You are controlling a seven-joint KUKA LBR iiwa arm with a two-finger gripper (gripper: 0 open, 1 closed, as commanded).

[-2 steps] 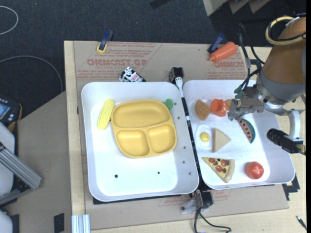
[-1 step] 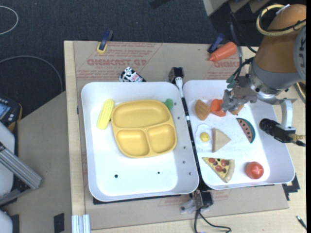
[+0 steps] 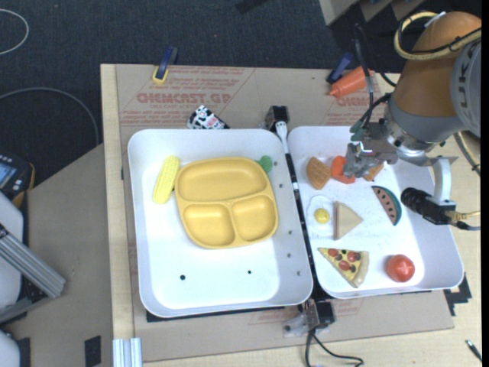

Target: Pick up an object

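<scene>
The bench [image 3: 229, 90] carries two white bins set side by side, their inner rims touching. The arm [image 3: 439, 60] comes in from the right and bends down over the far part of the right bin [image 3: 428, 239]. The left bin [image 3: 221, 281] holds a yellow tray [image 3: 225, 197] with three compartments, lying in its far half. A corn cob [image 3: 165, 179] lies just beside the tray's left edge, and a small green piece [image 3: 265, 162] peeks out at the tray's far right corner. In the right bin, a pizza slice [image 3: 345, 263] lies near the front rim, with a tomato [image 3: 399, 267] to its right. A watermelon slice [image 3: 387, 203] sits toward the right side, and a triangular sandwich [image 3: 348, 220] lies mid-bin, touching a fried egg [image 3: 322, 215] on its left. A brown bread piece [image 3: 318, 173] lies at the far left of this bin. Just beside it on the right is an orange piece [image 3: 339, 167], and the gripper [image 3: 353, 167] is low over that piece, right against it. Whether the gripper is open or closed on the piece cannot be told from this angle.
</scene>
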